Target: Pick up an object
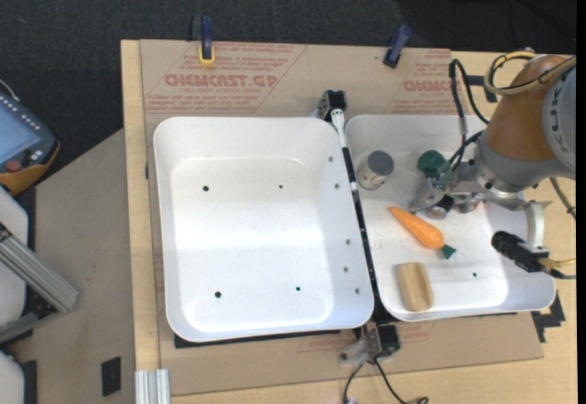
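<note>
The right bin (476,288) holds an orange carrot (417,226) with a green tip, lying slantwise in the middle. A tan wooden block (414,286) rests near the front rim. By the left wall stands a small can with a grey top (374,169). A dark green object (429,160) sits further back, touching the gripper's upper side. My gripper (440,198) is low over the bin floor, just right of and behind the carrot's thick end, between it and the green object. Nothing shows clearly in its grasp.
The left bin (247,228) is a wide white tray with a few small dark dots on its floor. A black divider strip (352,210) runs between the bins. The arm's orange band (517,123) hangs over the right bin's back right corner.
</note>
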`<act>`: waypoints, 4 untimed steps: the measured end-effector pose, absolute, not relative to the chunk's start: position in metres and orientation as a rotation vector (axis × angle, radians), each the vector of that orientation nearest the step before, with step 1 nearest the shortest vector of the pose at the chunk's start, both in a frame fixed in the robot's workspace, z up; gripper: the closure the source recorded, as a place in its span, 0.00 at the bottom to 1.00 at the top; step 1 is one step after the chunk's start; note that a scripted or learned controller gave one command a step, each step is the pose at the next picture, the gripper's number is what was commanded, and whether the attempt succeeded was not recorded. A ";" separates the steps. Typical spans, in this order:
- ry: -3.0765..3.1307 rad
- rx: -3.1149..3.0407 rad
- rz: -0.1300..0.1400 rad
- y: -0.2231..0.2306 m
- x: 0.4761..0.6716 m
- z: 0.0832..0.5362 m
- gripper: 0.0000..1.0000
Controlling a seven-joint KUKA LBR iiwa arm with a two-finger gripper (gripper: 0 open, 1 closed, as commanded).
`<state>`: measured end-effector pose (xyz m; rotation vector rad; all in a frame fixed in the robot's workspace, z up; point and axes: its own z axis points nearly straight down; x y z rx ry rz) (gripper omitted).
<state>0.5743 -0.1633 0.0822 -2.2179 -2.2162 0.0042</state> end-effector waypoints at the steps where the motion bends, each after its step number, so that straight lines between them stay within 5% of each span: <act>1: -2.225 -2.212 0.000 -0.088 0.572 0.085 0.00; 2: -2.220 -2.221 0.000 -0.093 0.572 0.095 1.00; 3: -2.233 -2.221 -0.011 -0.046 0.557 0.267 1.00; 4: -2.229 -2.216 -0.003 0.011 0.480 0.384 1.00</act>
